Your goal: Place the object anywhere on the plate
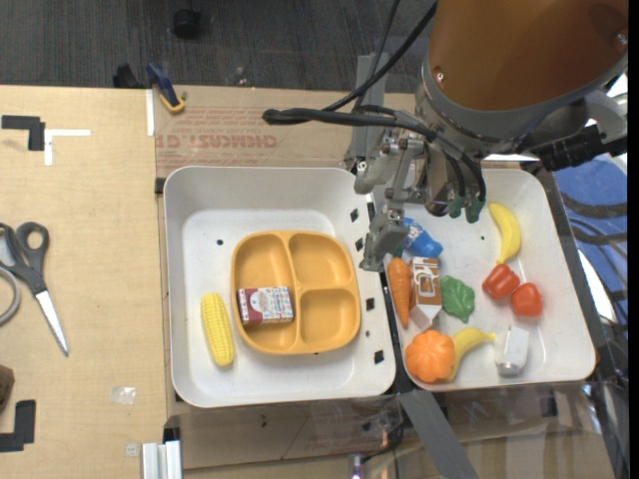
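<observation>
A yellow divided plate (pixel 310 267) lies in the left bin (pixel 190 218). A small red and white carton (pixel 266 305) rests in the plate's left compartment. My gripper (pixel 381 239) hangs over the ridge between the two bins, just right of the plate's upper right corner. A blue object (pixel 425 244) lies right beside it, partly hidden by the gripper body. An orange carrot (pixel 399 289) lies just below the gripper in the right bin (pixel 559 267). I see nothing clearly between the fingers.
A corn cob (pixel 217 328) lies left of the plate. The right bin holds a brown carton (pixel 426 289), a green piece (pixel 458 298), a banana (pixel 507 231), two red pieces (pixel 512 289), an orange fruit (pixel 430 356) and a white bottle (pixel 511 353). Scissors (pixel 38 279) lie on the bench.
</observation>
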Action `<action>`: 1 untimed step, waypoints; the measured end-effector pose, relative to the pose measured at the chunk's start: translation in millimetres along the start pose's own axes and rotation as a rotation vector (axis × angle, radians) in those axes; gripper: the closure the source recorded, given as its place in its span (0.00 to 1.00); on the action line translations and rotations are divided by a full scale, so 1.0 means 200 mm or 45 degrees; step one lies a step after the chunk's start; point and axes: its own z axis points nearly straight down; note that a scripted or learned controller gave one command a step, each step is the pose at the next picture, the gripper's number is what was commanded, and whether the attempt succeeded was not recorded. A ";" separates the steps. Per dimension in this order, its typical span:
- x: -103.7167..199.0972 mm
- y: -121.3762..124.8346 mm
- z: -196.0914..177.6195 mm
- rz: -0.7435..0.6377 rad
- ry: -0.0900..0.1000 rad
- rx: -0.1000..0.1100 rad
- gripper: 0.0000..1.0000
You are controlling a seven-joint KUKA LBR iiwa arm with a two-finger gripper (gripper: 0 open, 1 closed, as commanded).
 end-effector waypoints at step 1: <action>-0.01 0.00 -0.05 0.000 -0.004 0.000 1.00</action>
